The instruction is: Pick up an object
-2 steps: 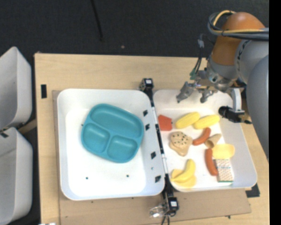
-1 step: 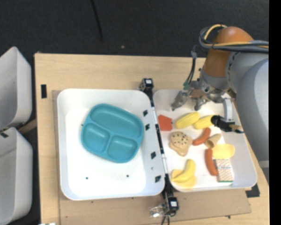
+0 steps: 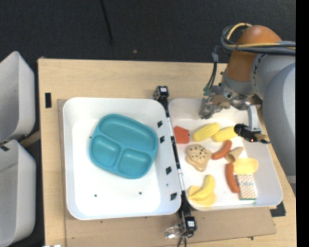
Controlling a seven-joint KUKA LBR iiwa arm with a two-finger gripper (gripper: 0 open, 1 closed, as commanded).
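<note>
Big grey arm (image 3: 278, 81) coming in from the right, orange band above the wrist, bent down over the far corner of the right bin (image 3: 270, 192), both bins sitting on the table (image 3: 51, 76). The left bin (image 3: 77, 189) carries a blue divided plate (image 3: 123, 145), tilted a little, nothing else with it. All the pickable stuff is in the right bin: toy food, by the look of it light and hard plastic, likely a bit slick. The gripper (image 3: 210, 108) hangs just beyond a yellow corn piece (image 3: 206, 132), close above it but apart; I cannot tell from here whether the fingers are spread or closed, and nothing shows between them. That corn looks the likeliest target, and I'd take it across its narrow middle, since the rounded ends could squirt out. Nearby lie a red block (image 3: 181, 135), a speckled cookie (image 3: 198, 157), a sausage (image 3: 221, 150) and a banana (image 3: 205, 190), each small and probably stiff enough to pinch.
</note>
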